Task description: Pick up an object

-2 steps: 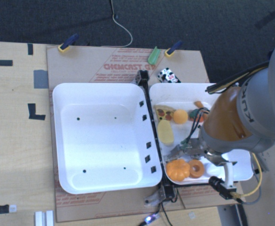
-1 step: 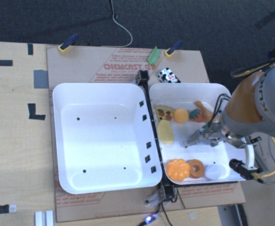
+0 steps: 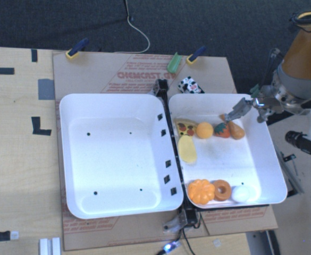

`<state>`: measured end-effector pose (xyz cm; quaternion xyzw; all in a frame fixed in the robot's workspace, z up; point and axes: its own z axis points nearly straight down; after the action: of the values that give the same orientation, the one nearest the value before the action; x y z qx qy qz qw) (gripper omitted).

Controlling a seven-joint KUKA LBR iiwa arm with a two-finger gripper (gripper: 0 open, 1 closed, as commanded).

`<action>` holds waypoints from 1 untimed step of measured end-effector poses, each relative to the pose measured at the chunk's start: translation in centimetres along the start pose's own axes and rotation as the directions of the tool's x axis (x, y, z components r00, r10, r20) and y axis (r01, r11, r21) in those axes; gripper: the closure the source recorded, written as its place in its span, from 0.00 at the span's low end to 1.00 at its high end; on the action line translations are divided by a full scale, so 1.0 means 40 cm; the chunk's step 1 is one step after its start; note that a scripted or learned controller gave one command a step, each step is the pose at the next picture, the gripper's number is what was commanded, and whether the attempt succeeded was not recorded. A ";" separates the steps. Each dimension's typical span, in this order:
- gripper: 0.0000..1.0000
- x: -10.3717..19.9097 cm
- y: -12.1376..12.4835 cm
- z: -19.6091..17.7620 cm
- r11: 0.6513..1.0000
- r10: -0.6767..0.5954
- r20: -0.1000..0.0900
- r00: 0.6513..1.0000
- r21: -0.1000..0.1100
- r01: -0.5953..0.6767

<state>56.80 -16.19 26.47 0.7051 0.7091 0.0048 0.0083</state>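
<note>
Dark carpet lies behind the counter (image 3: 17,142), where we see two white bins on a cardboard sheet (image 3: 139,76) printed "CHEMCAST" in red. Our end effector (image 3: 236,112) hangs over the right bin (image 3: 267,158), above a toy carrot (image 3: 230,130) at the bin's far side; we cannot tell how its fingers stand. Beside the carrot lie one orange ball (image 3: 204,130), one pizza slice (image 3: 184,126) and one yellow piece (image 3: 187,150). At the near wall we count one pumpkin (image 3: 200,191), one doughnut (image 3: 221,189) and one white egg (image 3: 241,194). One left bin (image 3: 112,153) sits alongside.
</note>
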 end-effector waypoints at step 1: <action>0.00 0.193 0.083 0.215 1.000 -0.003 -0.008 1.000 0.024 0.003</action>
<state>60.25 -8.50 17.90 0.7041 0.7101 -0.0009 -0.0030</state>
